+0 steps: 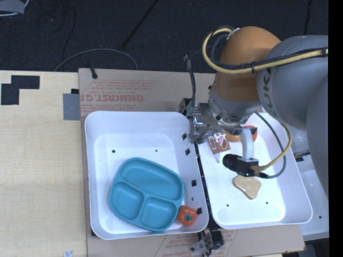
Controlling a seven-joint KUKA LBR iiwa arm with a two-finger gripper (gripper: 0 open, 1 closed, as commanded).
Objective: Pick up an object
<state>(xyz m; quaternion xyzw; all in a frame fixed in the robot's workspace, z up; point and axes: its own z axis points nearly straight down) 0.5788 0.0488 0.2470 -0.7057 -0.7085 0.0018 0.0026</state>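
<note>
**Q:** Two bins are on the bench. List the contents, largest item first.

**A:** The left bin (96, 143) holds a blue divided plate (146, 193) with three compartments. It lies flat in the lower half of the bin. A small orange-red tomato-like toy (187, 215) sits just beside the plate's lower right corner, close to the bin's right wall. The right bin (278, 208) holds a tan, toast-shaped piece (247, 186) lying flat near the middle of the floor. A small brown and white item (219, 142) and an orange and red item (236, 136) lie farther up, partly covered by the arm.

**Q:** What surrounds the bins?

**A:** A cardboard sheet (134, 92) with red printing lies under both bins. A pale wooden bench top (37, 165) extends to the left. Dark floor with cables runs along the top.

**Q:** Describe the arm's pose.

**A:** The grey arm (300, 90) enters from the right. Its orange band (249, 63) sits above the wrist, and yellow hose loops around it. The wrist points down over the upper left part of the right bin, beside the divider between the bins.

**Q:** What obstructs access?

**A:** The wrist body and a black fitting (238, 164) on the hose overhang the small items. The fitting sits just above the tan piece.

**Q:** State of the gripper (201, 126)?

**A:** Cannot be determined. Wrist hardware masks it. No object is visibly held.
</note>
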